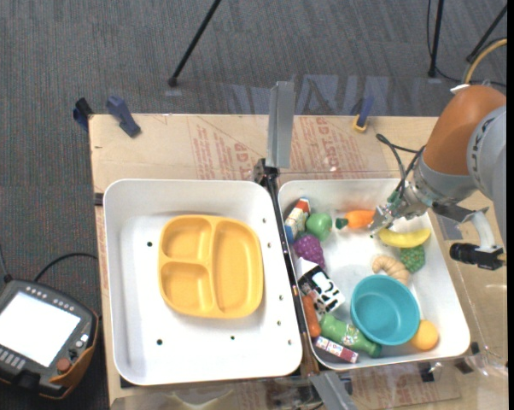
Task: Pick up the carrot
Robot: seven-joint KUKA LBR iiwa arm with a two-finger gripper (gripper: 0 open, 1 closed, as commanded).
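Observation:
The carrot [358,219], orange with a small green top at its left end, lies near the back of the right bin [455,293]. My gripper [386,218] is low in that bin, right at the carrot's right end, and seems to touch it. A yellow banana [404,237] lies just below the gripper.
Around the carrot are a green round fruit [319,225], a small bottle [297,216] and purple grapes [308,249]. Nearer the front are a teal bowl [385,308], a tan knobbly piece [390,267], an orange fruit [425,336] and a green bottle [349,331]. A yellow divided plate [212,264] sits in the left bin [125,229].

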